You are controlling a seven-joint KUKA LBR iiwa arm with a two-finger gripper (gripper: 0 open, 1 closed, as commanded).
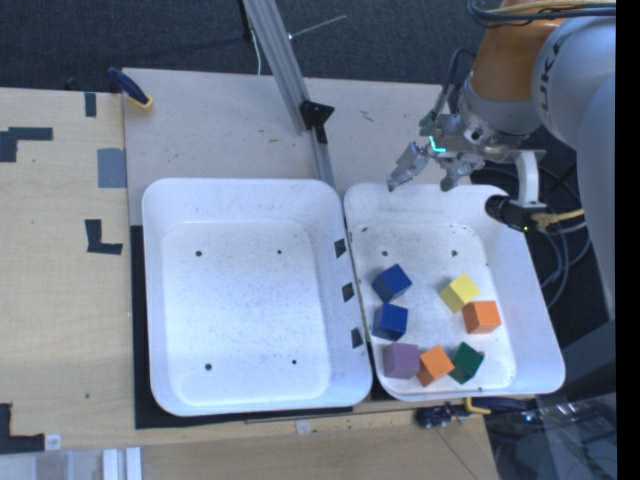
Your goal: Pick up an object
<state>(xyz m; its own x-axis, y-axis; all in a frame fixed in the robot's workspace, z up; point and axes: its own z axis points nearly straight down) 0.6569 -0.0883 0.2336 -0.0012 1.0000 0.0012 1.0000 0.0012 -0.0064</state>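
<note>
Left bin (160, 268) bare. Cubes are clustered in the right bin (520, 268): blue cube (391, 281) leftmost, yellow cube (461, 291) further right. Gripper (430, 173) is seen spread wide, nothing held, over the far rim. Approach step judged; descent onto one cube needed next.

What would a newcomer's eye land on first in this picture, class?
Probably the cluster of coloured cubes in the right bin: two blue cubes, a yellow cube, two orange ones, a purple and a green. Next, the gripper, open, hanging over that bin's far rim.
</note>
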